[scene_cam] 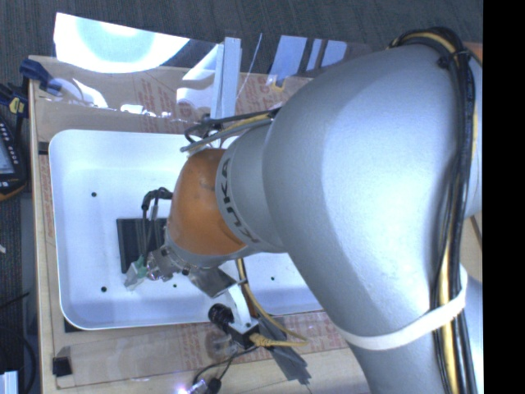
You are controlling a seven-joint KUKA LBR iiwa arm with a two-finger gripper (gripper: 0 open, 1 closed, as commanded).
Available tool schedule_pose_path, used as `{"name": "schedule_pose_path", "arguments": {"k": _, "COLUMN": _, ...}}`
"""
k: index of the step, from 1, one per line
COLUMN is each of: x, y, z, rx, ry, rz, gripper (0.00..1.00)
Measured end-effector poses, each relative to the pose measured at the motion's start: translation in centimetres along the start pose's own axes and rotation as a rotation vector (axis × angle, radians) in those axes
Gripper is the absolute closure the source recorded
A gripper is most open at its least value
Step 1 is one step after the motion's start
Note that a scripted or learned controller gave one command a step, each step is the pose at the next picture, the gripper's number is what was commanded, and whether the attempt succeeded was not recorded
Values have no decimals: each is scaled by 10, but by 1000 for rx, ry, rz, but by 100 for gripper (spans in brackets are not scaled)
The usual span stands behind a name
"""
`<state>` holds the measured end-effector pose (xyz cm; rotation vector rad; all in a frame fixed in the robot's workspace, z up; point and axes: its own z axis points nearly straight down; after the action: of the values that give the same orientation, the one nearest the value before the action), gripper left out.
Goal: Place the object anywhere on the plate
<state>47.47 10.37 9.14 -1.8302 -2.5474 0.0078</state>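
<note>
My grey arm with its orange band (201, 203) reaches from the right over the left white bin (82, 162) and hides much of it. The gripper (138, 263) hangs low over the bin's middle, near its front half. A flat black rectangular piece (129, 238) lies right by the gripper; whether it is a loose object or part of the gripper I cannot make out. A small pale green and white bit (134, 277) shows at the gripper's lower tip, touching or just above the bin floor.
The arm's thick grey link (361, 203) covers the right side of the view, including the second bin. Cables and a connector (238, 327) hang over the bin's front rim. Blue-handled tools (41, 76) lie beyond the bin's far left corner.
</note>
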Motion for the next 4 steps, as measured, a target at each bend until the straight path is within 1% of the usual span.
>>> {"name": "schedule_pose_path", "arguments": {"k": 1, "x": -15, "y": -4, "z": -100, "rx": -4, "ry": 0, "rz": 190, "gripper": 100}}
{"name": "schedule_pose_path", "arguments": {"k": 2, "x": 45, "y": 65, "z": -154, "rx": -3, "ry": 0, "rz": 170, "gripper": 100}}
{"name": "schedule_pose_path", "arguments": {"k": 3, "x": -56, "y": 16, "z": -151, "rx": 0, "ry": 1, "rz": 324, "gripper": 100}}
{"name": "schedule_pose_path", "arguments": {"k": 4, "x": 0, "y": 9, "z": -116, "rx": 1, "ry": 2, "rz": 683, "gripper": 100}}
